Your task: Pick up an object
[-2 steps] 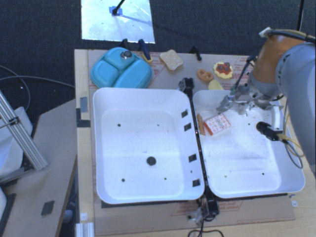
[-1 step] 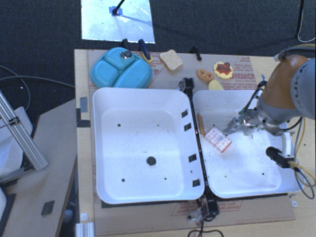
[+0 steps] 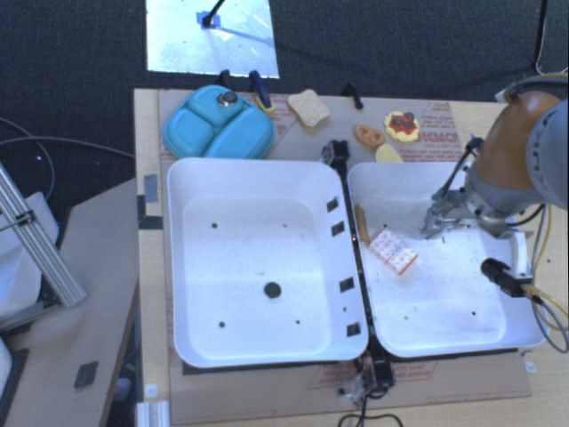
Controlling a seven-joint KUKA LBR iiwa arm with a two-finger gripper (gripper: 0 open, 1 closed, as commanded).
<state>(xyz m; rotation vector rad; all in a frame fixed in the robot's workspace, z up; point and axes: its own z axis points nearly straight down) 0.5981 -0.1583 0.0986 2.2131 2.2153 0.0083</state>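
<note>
A pink-and-white checkered block (image 3: pixel 393 250) lies on the floor of the right bin (image 3: pixel 444 332), in its left half. A thin brown stick-like object (image 3: pixel 361 223) rests against that bin's left wall. My gripper (image 3: pixel 435 223) hangs low over the bin floor, to the right of the block and slightly behind it, a short gap away. Nothing shows in it. The grey arm with its orange band (image 3: pixel 516 140) comes in from the right above the bin's far right corner.
The left bin (image 3: pixel 204 265) has a small dark spot (image 3: pixel 272 289) on its floor. Behind the bins lie a blue divided plate (image 3: pixel 218 124), a toast slice (image 3: pixel 308 108), a pretzel (image 3: pixel 369 134), a small round toy pizza (image 3: pixel 402 124) and a yellow piece (image 3: pixel 388 154).
</note>
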